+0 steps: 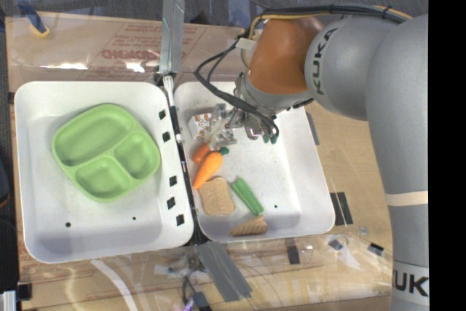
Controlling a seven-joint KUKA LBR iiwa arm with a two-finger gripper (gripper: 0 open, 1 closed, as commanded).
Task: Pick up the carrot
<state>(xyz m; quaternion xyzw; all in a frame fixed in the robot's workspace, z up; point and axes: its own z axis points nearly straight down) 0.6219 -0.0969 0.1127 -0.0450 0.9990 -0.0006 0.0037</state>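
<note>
One tool, opening indiscernible, hovers just above the small orange plastic carrot near the right white bin's left wall: approach step; next, descend and close.

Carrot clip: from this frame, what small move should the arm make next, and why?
Probably a short shift toward the near-left, then down. The gripper sits just above the carrot's leafy end, while the orange body lies beside the right bin's left wall. No carrot shows between the fingers, so it likely needs centring before descending.
</note>
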